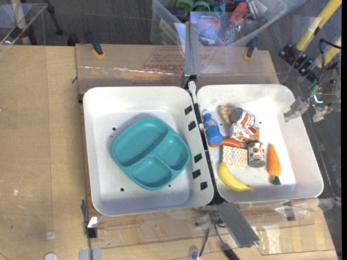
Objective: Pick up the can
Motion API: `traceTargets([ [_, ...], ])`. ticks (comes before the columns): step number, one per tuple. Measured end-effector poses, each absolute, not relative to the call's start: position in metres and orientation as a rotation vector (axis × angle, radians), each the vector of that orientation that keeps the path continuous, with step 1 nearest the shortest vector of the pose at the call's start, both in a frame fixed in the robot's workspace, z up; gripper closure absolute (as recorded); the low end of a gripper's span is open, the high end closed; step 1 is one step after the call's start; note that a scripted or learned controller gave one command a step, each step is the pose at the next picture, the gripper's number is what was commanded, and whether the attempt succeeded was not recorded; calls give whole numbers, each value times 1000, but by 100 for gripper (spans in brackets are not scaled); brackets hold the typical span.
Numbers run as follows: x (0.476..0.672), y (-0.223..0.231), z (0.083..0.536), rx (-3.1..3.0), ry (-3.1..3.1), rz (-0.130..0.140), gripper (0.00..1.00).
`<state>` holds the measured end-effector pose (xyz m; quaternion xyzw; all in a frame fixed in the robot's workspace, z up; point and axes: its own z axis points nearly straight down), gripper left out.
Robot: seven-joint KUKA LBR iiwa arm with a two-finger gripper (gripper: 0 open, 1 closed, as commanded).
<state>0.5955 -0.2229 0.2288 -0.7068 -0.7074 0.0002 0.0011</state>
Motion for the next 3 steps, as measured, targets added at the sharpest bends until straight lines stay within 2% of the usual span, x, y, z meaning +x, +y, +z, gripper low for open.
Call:
traceTargets([
  [1, 661, -162, 157, -2147, -2295, -1, 0],
  [2, 670, -158, 91, -2226, -2231, -8, 0],
  [3, 620, -96, 90, -2103, -2343, -10, 0],
])
